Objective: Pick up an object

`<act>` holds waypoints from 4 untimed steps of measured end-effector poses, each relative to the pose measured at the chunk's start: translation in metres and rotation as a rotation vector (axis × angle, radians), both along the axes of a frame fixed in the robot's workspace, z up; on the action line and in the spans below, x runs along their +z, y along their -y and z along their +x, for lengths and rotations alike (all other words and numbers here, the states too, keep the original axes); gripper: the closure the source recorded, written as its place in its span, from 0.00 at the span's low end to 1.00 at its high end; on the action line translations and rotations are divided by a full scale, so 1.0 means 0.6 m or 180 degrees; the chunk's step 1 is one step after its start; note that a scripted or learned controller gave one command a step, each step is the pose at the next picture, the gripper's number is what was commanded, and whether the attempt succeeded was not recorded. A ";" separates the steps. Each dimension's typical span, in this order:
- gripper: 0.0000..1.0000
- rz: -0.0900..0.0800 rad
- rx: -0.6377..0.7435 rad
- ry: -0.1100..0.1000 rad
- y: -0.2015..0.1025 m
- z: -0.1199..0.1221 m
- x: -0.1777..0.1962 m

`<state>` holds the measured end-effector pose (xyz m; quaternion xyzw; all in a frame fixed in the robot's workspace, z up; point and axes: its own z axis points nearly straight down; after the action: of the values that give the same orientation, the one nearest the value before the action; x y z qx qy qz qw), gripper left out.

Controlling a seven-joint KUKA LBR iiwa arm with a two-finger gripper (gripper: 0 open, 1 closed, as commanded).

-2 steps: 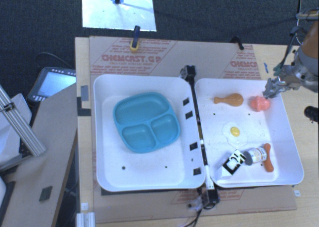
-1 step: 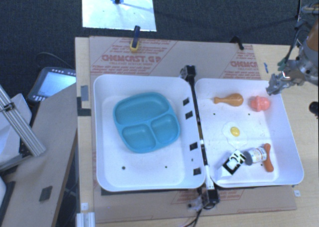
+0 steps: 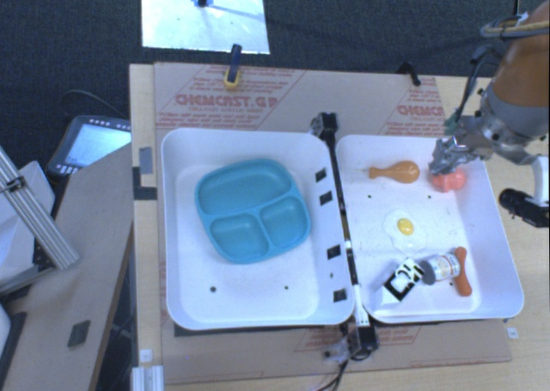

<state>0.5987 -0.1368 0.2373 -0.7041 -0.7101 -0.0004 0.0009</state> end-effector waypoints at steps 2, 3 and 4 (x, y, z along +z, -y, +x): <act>1.00 0.0000 0.0004 0.0007 -0.185 -0.027 0.012; 1.00 -0.0001 0.0000 0.0006 -0.256 -0.035 0.004; 1.00 -0.0001 0.0001 0.0003 -0.328 -0.057 -0.016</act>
<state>0.5645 0.0602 0.2279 -0.7040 -0.7102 -0.0006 0.0005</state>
